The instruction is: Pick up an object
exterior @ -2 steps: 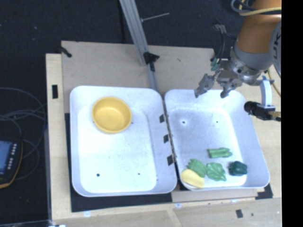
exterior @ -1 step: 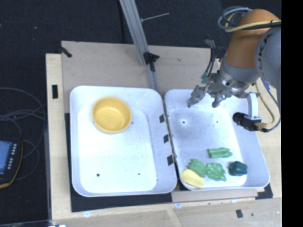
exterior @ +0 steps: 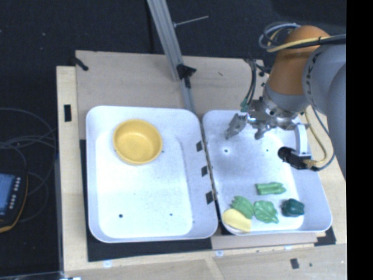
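A pale wooden bench [exterior: 134, 77] is seen from above at a slant, set against a dark floor; black cables are trailed across that floor at the left, and a small device with a lit blue screen [exterior: 10, 196] is placed at the left edge. A grey metal post [exterior: 166, 34] is raised from the back of the bench and is leaned toward the top of the view.

Two shallow white bins are laid side by side on the bench, touching along their inner edges; the left bin [exterior: 140, 214] is speckled with fine dark marks, and the right bin [exterior: 250, 162] is marked the same way.

One yellow bowl [exterior: 137, 141] is counted, upright in the far left part of the left bin. Five small objects are counted in the near part of the right bin: one light green piece [exterior: 270, 188], lying apart from the rest; two leafy green pieces [exterior: 242, 206] [exterior: 266, 212] set close together; one dark green piece [exterior: 292, 207] near the right wall; and one pale yellow piece [exterior: 236, 220] against the near wall, touching the leftmost green piece.

One grey arm with an orange band [exterior: 294, 57] is reached in from the right; its gripper [exterior: 247, 127] is held over the far part of the right bin, well apart from the five objects; its two fingers are seen spread apart, and nothing is held between them.
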Available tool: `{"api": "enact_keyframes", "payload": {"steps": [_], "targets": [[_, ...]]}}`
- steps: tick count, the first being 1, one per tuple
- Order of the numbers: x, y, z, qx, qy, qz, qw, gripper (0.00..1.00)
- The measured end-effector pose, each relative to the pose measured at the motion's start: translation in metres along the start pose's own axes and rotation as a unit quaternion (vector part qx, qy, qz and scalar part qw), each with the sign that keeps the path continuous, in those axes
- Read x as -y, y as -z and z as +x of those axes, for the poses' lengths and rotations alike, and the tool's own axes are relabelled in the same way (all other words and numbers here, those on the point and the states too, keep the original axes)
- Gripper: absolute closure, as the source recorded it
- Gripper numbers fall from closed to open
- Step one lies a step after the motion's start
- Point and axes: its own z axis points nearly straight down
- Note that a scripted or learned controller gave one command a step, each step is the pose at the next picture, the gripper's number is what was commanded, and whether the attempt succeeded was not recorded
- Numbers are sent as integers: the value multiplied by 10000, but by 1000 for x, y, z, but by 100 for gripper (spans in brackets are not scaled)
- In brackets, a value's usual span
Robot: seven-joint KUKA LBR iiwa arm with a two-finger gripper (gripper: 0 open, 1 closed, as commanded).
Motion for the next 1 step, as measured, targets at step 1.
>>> {"api": "enact_keyframes", "payload": {"steps": [1], "targets": [[-1, -43, 2, 0, 0, 0, 10000, 0]]}}
